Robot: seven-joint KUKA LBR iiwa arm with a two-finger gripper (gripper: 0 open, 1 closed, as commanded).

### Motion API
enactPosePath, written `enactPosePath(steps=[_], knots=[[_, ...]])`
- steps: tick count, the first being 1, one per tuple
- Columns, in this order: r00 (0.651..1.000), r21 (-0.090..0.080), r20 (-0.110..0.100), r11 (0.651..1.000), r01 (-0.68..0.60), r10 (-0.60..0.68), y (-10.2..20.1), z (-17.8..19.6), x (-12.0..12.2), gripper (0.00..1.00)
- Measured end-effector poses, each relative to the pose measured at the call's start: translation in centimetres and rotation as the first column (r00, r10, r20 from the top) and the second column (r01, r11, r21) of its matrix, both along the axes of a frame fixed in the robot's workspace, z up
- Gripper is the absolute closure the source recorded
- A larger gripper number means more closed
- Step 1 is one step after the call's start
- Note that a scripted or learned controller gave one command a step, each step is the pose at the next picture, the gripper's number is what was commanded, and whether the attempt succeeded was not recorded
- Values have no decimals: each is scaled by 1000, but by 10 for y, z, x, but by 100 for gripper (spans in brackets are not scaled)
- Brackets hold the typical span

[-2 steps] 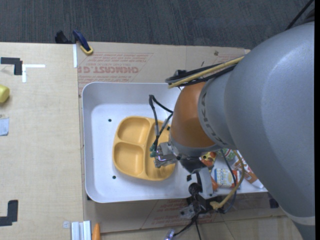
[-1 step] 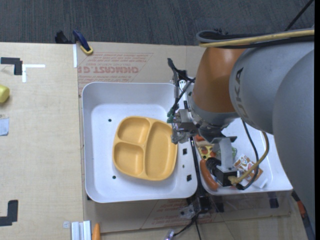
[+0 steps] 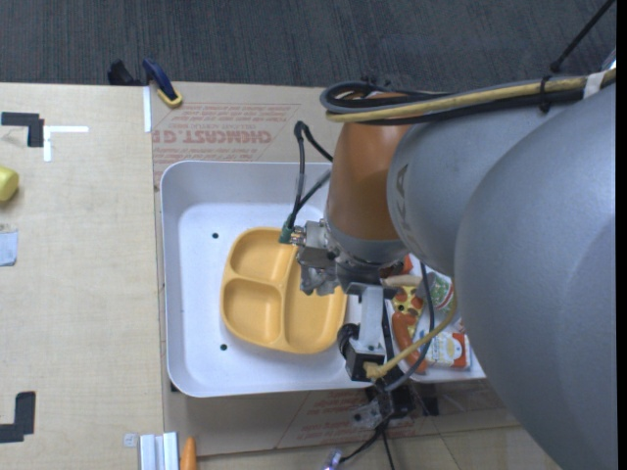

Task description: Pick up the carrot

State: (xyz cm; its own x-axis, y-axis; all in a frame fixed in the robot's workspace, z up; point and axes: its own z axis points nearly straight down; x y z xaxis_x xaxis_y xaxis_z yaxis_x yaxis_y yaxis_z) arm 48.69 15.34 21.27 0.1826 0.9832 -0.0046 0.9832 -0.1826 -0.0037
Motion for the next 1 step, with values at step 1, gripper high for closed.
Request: enactPosePath(steps=[1], knots=[[984,1,2,984,178,-178,9,-17,-9,100]])
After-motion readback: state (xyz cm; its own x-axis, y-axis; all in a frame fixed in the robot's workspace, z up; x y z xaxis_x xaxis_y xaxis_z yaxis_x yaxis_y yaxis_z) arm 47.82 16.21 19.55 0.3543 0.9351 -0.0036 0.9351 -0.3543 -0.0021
